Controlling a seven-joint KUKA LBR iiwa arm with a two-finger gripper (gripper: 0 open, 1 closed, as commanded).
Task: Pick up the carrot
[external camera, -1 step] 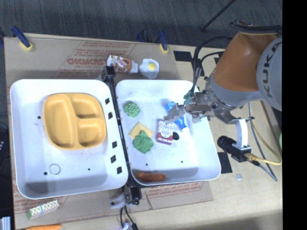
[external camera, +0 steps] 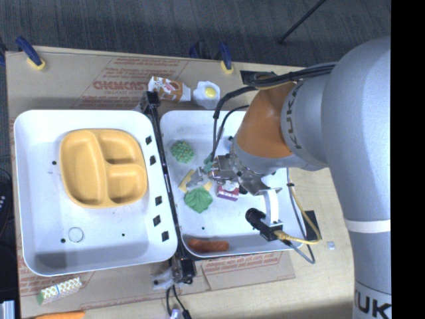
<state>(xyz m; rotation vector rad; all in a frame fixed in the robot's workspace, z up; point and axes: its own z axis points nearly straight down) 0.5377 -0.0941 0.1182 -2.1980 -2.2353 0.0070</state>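
Carrot (external camera: 208, 246) at right bin (external camera: 279, 212) front wall; pincer (external camera: 211, 175) over greens (external camera: 198, 200).

glossy white plastic bins (external camera: 26, 178); smooth matt yellow plastic tray (external camera: 103, 166) at nine o'clock; printed cardboard (external camera: 126, 78) beneath; satin grey arm (external camera: 352, 111).

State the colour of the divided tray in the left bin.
Yellow-tan, plain with no pattern; the divided tray shows clearly in the camera view, lying in the left bin.
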